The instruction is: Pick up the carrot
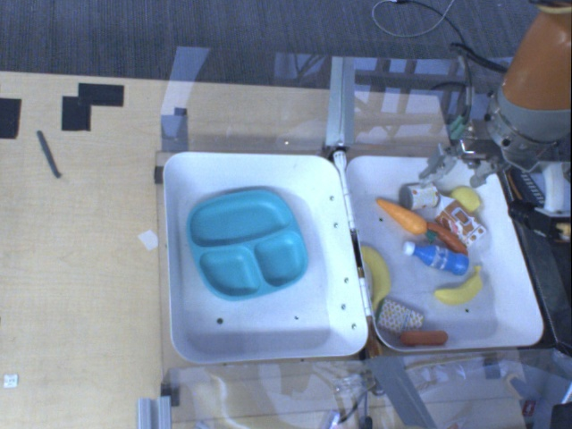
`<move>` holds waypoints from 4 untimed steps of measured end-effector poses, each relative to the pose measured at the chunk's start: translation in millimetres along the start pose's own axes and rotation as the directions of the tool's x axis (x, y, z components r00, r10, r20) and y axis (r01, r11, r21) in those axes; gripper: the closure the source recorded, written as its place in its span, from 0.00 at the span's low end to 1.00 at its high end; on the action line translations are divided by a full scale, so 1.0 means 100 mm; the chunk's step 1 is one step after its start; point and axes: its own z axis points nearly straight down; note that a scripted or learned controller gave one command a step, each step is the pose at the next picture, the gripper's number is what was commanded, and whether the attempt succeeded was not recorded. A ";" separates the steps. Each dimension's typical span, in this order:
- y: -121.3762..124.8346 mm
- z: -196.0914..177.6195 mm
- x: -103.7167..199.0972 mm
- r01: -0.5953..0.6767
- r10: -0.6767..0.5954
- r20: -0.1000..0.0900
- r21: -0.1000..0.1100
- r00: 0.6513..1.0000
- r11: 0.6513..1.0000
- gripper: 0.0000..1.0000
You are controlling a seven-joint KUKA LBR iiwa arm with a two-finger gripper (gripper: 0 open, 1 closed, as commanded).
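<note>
The carrot [402, 215] is orange and lies at a slant in the upper left part of the right bin [527, 320], its thin tip toward the bin's back left. My gripper [458, 170] hangs over the bin's back edge, up and to the right of the carrot and apart from it. Its fingers [437, 164] are spread open with nothing between them. A grey can [416, 193] and a yellow lemon [466, 198] sit just under the gripper, between it and the carrot.
Close to the carrot's thick end are a red-and-white snack packet [461, 225] and a blue bottle [440, 258]. Two bananas [461, 290] [378, 275], a patterned pouch [399, 314] and a sausage [423, 337] lie nearer the front. A blue divided plate [248, 242] occupies the left bin [179, 329].
</note>
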 end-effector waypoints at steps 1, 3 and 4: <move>0.19 1.48 0.15 -0.024 0.024 0.000 -0.002 1.000 1.000 0.00; 0.29 1.65 0.11 0.220 -0.220 0.000 -0.011 0.975 0.975 1.00; 0.57 0.79 0.79 0.073 -0.073 0.000 -0.007 0.997 0.997 1.00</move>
